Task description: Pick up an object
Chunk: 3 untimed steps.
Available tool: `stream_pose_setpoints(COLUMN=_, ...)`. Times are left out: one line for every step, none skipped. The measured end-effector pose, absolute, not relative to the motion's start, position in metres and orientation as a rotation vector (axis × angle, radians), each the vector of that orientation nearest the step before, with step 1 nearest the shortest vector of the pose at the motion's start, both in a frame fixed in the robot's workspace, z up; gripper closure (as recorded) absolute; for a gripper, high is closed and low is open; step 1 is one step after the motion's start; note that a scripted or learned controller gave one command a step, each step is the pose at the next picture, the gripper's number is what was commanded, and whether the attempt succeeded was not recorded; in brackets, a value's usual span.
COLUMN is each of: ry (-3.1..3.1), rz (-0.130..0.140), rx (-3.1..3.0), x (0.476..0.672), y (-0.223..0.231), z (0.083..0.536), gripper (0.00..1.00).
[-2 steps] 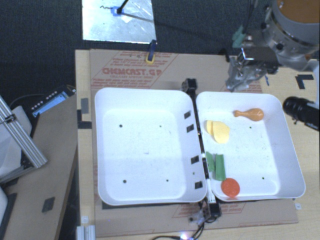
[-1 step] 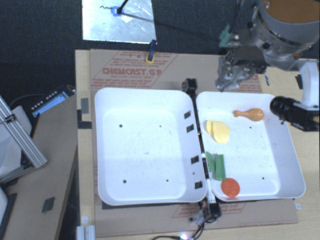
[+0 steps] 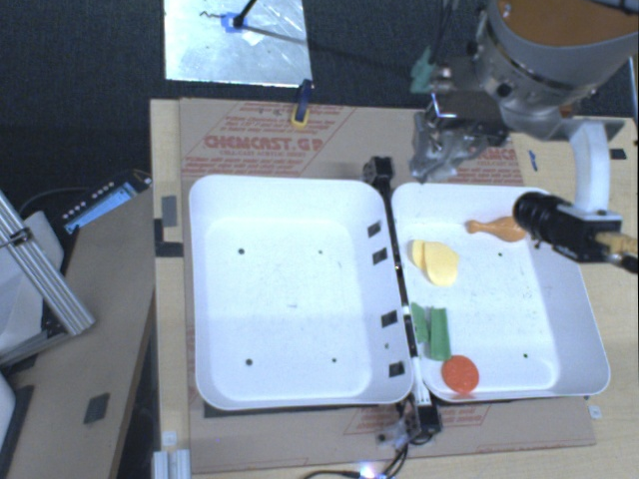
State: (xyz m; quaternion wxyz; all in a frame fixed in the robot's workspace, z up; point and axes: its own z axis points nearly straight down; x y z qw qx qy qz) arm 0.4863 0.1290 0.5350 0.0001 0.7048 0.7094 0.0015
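The gripper (image 3: 439, 153) hangs at the top edge of the right bin (image 3: 579, 307), can't tell its grip state, and the yellow slices (image 3: 436, 262) mid-bin look light, stiff, slick plastic, so I'd pinch across the edges.

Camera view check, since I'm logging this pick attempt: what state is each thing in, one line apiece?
Pale yellow flat pieces: lying in the right white bin, overlapping each other.
Green strip: lying flat beside the bin's left wall.
Orange-red round disc: flat, near the front edge.
Tan drumstick-shaped toy: on its side, near the back.
Gripper: raised above the right bin's back edge; jaws unclear.
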Motion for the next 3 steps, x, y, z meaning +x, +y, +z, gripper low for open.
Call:
stream_pose_setpoints(ry=2.229, rz=0.005, rx=2.214, x=0.486, y=0.155, z=0.535, gripper=1.00)
stream_pose_setpoints(ry=2.229, rz=0.004, rx=2.214, x=0.486, y=0.178, z=0.535, gripper=1.00)
stream_pose_setpoints(ry=2.235, rz=-0.017, rx=2.216, x=0.485, y=0.234, z=0.410, gripper=1.00)
